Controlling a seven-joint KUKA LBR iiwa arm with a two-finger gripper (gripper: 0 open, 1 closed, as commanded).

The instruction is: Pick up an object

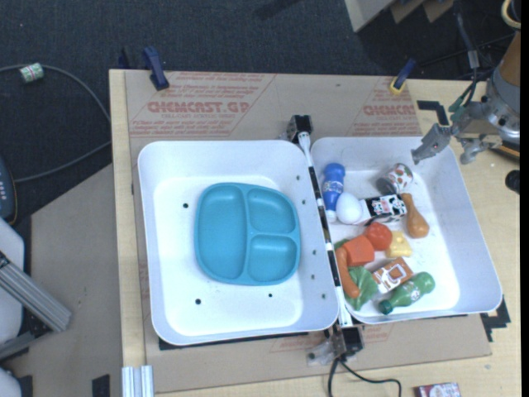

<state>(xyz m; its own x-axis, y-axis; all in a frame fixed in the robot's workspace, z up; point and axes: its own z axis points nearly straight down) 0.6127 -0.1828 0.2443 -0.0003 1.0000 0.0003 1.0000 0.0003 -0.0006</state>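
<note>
Nearest the camera, a green plastic bottle with a white label (407, 293) is lying tilted in the front corner of the right-hand shallow white bin (478, 255). Just behind it, a small orange-and-white printed box (390, 273) is resting against a green toy vegetable (357, 292) and an orange toy carrot (343, 265). A boxy orange-red block (360, 251) is sitting beside a round red toy tomato (378, 236) and a small yellow piece (400, 244).

Farther back, a white egg-shaped toy (349, 209) is touching a blue rounded bottle-like toy (332, 182), which is leaning along the bin's left wall. A black-and-white printed packet (386, 208) is lying next to a brown drumstick-shaped toy (413, 217), and a speckled brown-and-white ball (400, 176) is sitting behind them.

In the left-hand shallow white bin (165, 238), a turquoise divided plastic plate with three compartments (246, 232) is lying flat near the middle.

At the far right, the grey gripper (442, 139) is hovering over the right bin's back rim, apart from every object. Whether its fingers are spread or closed cannot be told; nothing is showing between them.
</note>
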